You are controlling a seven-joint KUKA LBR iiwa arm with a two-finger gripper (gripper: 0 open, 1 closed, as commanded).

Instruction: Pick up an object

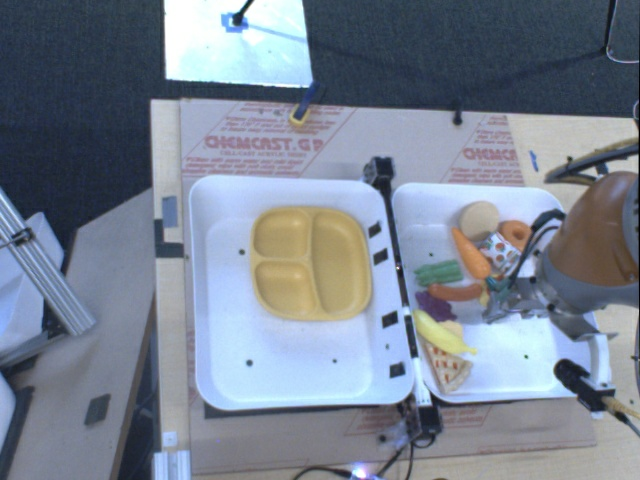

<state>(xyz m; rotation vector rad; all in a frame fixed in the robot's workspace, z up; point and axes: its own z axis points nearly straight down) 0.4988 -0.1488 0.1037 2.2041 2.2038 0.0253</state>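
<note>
The right bin (520, 368) holds several toy foods: a beige round bun (480, 216), an orange donut (516, 234), a carrot (470, 252), a green bean pod (437, 271), a red-orange sausage (458, 291), a purple piece (437, 306), a yellow banana (444, 333) and a waffle wedge (449, 369). My gripper (497, 303) hangs low over the bin's middle, just right of the sausage and below the donut. Nothing shows between its fingers.
The left bin (225, 368) carries a yellow divided plate (310, 263). A black divider (395, 278) runs between the bins. The arm's orange band (600, 233) covers the right bin's far right side. A silver sheet (237, 28) lies behind the bench.
</note>
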